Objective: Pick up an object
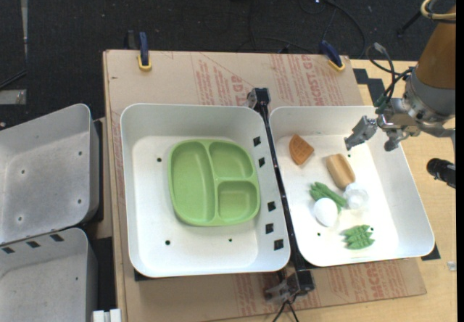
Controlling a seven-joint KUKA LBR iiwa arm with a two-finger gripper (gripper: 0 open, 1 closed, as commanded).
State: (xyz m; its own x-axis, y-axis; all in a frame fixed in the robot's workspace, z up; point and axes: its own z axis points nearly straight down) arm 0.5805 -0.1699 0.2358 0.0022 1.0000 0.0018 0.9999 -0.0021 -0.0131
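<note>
Two white bins sit side by side on the desk (188,74), which is topped with brown cardboard held by a yellow clamp (144,59) at the upper left and another clamp (334,59) at the upper right. Dark cables trail over the floor (72,1) along the top of the frame, and spare white trays (43,161) lie at the far left. Nothing blocks the way into the right bin.

At the right edge, the arm's jaws (375,133) hang spread wide over the right bin's (406,190) upper right corner, holding nothing.

Below and left of them lie an orange wedge (301,149), a tan block (339,168), a green sprig (324,192), a white egg (325,212), a small clear-white piece (356,197) and a green pod cluster (358,236). The left bin (145,168) holds a green divided plate (214,182).
</note>
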